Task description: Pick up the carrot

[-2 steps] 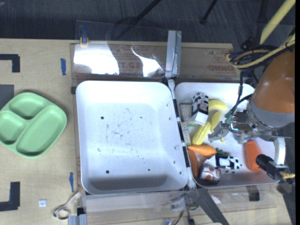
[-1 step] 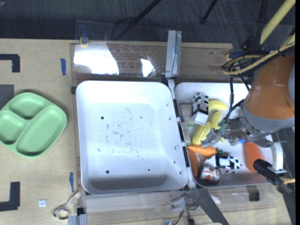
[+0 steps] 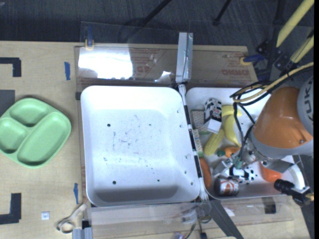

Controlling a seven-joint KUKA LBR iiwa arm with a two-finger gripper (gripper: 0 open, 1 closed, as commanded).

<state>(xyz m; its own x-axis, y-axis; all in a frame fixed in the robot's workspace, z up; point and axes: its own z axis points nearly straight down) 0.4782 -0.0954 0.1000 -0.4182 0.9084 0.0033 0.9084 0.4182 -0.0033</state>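
One carrot (image 3: 204,169), orange and tapered, lay along the left wall of the right bin (image 3: 259,194), beside a corn cob (image 3: 213,142) and a can (image 3: 227,186). It looked stiff, light and smooth, best pinched across its thicker middle. Whether the claw (image 3: 238,159), low among the clutter, was spread or pressed together could not be told.

This is a robot lab; a wooden bench (image 3: 45,54) carries two white bins (image 3: 99,103) at the centre, with blue tape marks (image 3: 67,70) at 10 o'clock; tripod legs (image 3: 227,4) stand on dark carpet (image 3: 60,9) at 12 o'clock.
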